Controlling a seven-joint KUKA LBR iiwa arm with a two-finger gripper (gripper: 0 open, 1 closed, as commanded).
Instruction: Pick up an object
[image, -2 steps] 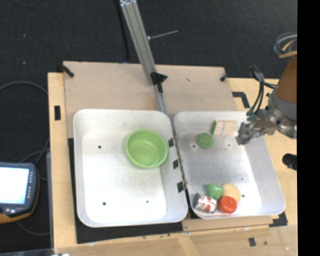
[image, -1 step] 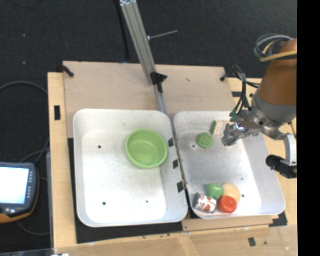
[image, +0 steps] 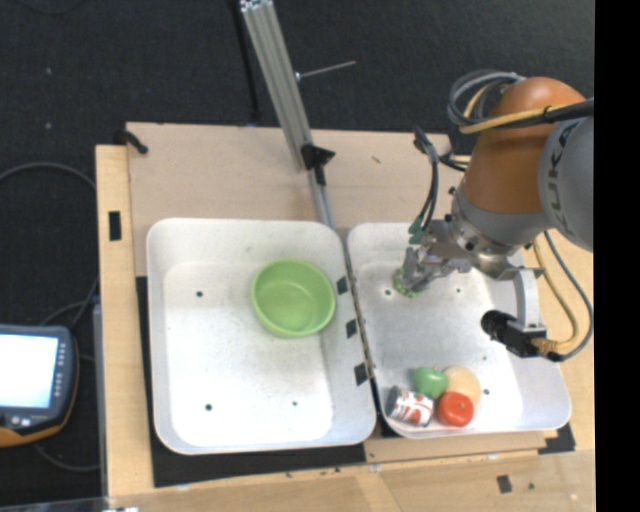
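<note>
Your claw (image: 410, 280) hovers low in the right bin (image: 520, 400); whether it grips anything, you cannot tell. Objects (image: 440, 395) cluster well below-right of it, so you likely need repositioning.

A robotics lab: bench (image: 220, 170) with white bins (image: 180, 400), teach pendant (image: 35, 385).

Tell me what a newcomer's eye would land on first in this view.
The green bowl stands out most, sitting alone near the middle of the left bin. Next comes the arm's orange band at upper right, with the gripper low over the upper part of the right bin. Last, a small cluster sits in that bin's near corner: a green piece, a red one and a red-and-white item.
</note>
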